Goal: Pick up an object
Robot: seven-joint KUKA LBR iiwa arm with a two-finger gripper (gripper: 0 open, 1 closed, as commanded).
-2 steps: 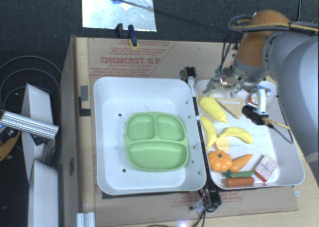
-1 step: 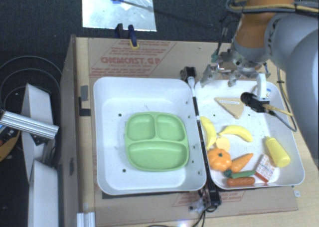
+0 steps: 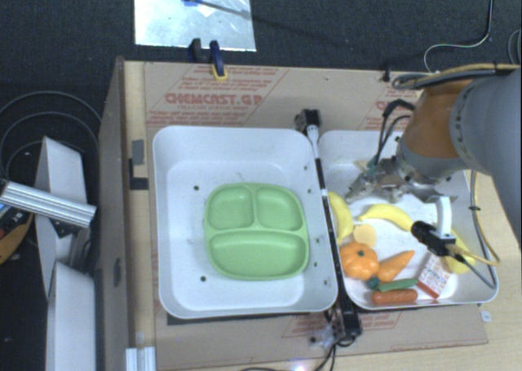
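Banana (image 3: 390,214) lies curved in the middle of the right bin (image 3: 344,147), and the gripper (image 3: 364,186) hangs just up-left of it. Spread or closed? Can't tell from here. Pumpkin (image 3: 359,261) and carrot (image 3: 396,263) sit just in front. Green divided plate (image 3: 257,229) rests in the left bin (image 3: 178,167).

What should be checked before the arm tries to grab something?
1. Things to pick lie in the right bin: ok; banana, orange and carrot are there.
2. Gripper over that bin: ok.
3. Gripper's height above the bin floor: cannot tell.
4. Room around a target: not ok for orange and carrot, which crowd together; the banana lies freer.
5. Plate out of the way in the left bin: ok.
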